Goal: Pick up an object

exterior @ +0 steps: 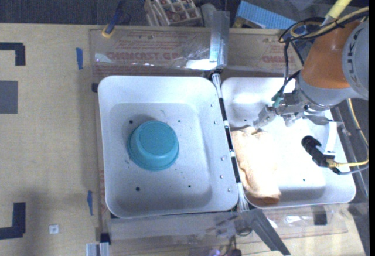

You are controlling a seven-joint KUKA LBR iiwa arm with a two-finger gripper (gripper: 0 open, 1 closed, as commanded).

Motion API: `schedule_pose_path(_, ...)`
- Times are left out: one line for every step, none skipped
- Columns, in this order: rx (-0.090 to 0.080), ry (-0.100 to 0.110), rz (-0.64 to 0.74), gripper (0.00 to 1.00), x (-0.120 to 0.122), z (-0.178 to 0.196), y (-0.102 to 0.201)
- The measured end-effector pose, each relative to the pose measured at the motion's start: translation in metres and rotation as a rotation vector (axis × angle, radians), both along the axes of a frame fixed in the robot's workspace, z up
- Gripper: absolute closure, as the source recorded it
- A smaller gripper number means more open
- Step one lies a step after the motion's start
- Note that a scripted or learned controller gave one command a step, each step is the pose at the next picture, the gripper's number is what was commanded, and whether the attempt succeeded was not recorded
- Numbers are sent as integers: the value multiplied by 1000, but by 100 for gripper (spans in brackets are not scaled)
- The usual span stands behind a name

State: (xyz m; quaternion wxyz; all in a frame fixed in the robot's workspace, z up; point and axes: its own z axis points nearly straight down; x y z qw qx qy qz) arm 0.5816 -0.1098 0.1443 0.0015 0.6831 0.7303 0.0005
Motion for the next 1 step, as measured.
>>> schedule_pose_path(1, -5, 49, 0, 9, -55, 12)
